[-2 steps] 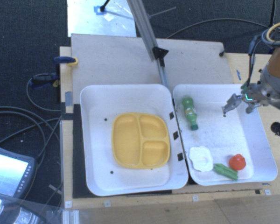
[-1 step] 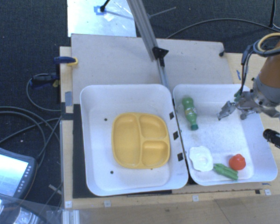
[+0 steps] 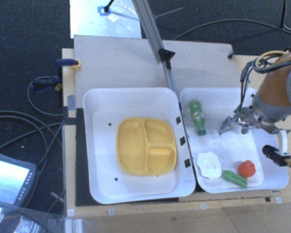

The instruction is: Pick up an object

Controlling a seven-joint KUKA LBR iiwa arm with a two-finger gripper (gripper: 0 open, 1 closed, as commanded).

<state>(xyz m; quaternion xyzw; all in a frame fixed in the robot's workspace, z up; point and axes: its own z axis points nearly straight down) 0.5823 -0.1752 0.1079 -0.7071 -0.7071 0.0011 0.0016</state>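
Observation:
My gripper hangs over the upper middle of the right bin, open, with only bare bin floor between its fingers. A green bottle lies to its left, close to the bin's left wall. Near the front of this bin lie a white fried-egg toy, a small green vegetable and a red tomato. None of them touches the gripper.
The left bin holds a yellow divided plate. A grey pole slants down from the top to the wall between the bins. The arm's orange band is above the right bin's right edge. Cables lie on the floor at left.

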